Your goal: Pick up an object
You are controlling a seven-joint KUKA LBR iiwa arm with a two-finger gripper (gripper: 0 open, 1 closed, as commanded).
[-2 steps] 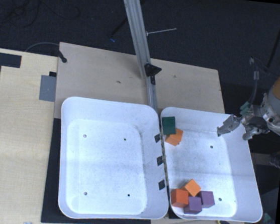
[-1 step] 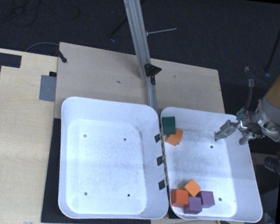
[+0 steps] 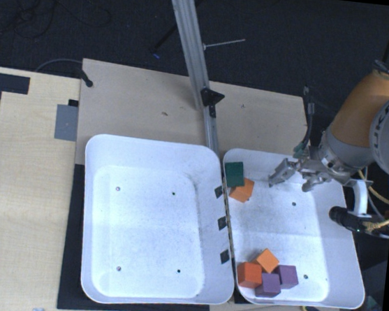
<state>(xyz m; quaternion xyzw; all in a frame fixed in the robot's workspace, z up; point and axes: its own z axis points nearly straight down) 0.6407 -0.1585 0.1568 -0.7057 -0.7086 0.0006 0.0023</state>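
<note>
My gripper [image 3: 293, 179] hangs over the far part of the right bin [image 3: 325, 234], fingers spread open with nothing between them. To its left, against the bin's far left corner, a green block [image 3: 234, 172] sits beside an orange block [image 3: 244, 190]. At the near edge of the same bin lies a cluster: an orange block [image 3: 267, 259], a red-orange block [image 3: 249, 273] and two purple blocks [image 3: 287, 275] [image 3: 269, 285].
The left bin [image 3: 107, 176] lies beside the right one, joined by black clips [image 3: 221, 221]. A slanted metal rail [image 3: 195, 60] rises behind the bins. The arm's grey and orange body [image 3: 368, 116] comes in from the right.
</note>
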